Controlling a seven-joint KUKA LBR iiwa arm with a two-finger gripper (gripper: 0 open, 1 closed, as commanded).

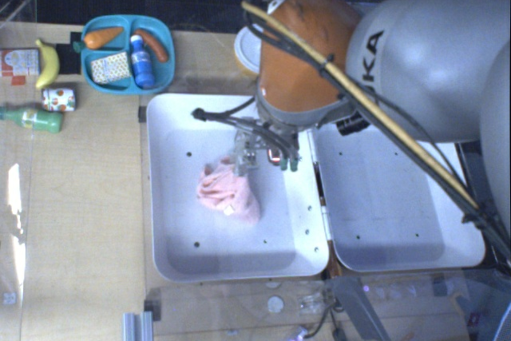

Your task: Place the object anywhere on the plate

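Observation:
A crumpled pink soft object (228, 192) lies in the middle of the left white bin (176, 235). My gripper (257, 158) hangs low over the bin, at the pink object's upper right edge, and seems to touch its top. The orange wrist band and grey arm cover the bin's far right corner. A pale round plate (244, 52) sits on the bench behind the left bin, mostly hidden by the arm; only its left rim shows.
The right white bin (399, 212) lies under the arm. A blue divided tray (128, 53) with toy food stands at the back left. A banana (48, 64), a small can (58, 98), a green bottle (32, 120) and a carton (17, 64) are along the left bench.

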